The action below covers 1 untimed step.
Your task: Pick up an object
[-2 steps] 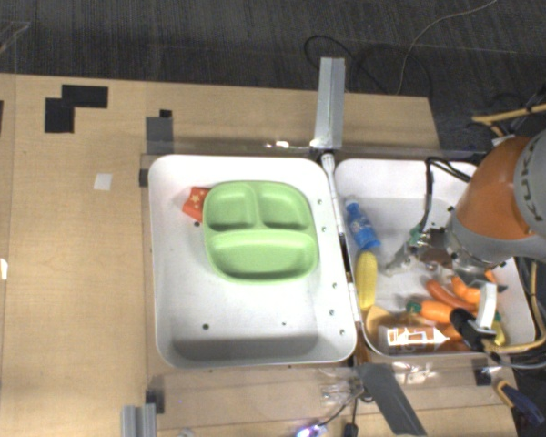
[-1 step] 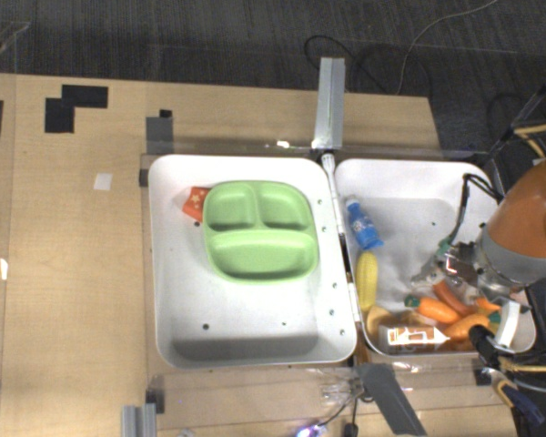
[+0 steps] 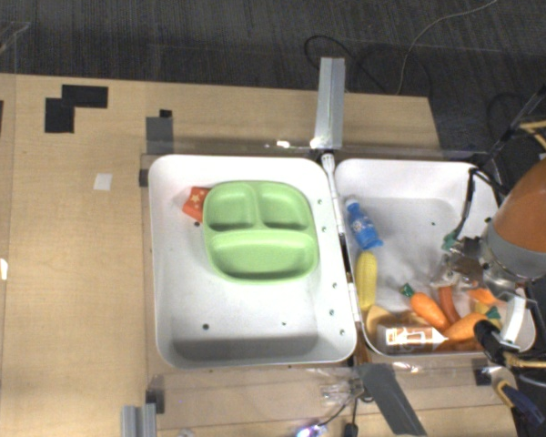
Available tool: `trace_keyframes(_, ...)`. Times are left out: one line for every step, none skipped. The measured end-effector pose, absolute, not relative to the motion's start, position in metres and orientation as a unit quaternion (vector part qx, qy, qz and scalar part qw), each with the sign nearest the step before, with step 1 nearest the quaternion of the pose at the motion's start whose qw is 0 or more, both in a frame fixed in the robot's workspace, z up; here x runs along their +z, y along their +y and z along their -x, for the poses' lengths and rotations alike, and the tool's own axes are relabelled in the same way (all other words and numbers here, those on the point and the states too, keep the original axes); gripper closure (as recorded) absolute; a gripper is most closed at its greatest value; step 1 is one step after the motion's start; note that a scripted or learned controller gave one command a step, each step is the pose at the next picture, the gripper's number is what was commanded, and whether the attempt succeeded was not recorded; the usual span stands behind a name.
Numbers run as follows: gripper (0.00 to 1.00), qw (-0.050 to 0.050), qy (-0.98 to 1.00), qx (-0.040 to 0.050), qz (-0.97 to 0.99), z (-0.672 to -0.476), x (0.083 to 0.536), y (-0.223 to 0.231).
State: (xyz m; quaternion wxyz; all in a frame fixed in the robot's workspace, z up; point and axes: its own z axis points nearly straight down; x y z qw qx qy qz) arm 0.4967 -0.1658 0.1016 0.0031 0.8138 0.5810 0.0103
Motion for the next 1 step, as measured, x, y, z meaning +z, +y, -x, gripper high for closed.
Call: trace_keyframes(1.0,0.002,0.637,0.0019,-0.771,-0.5026,0.2356,-0.1061)
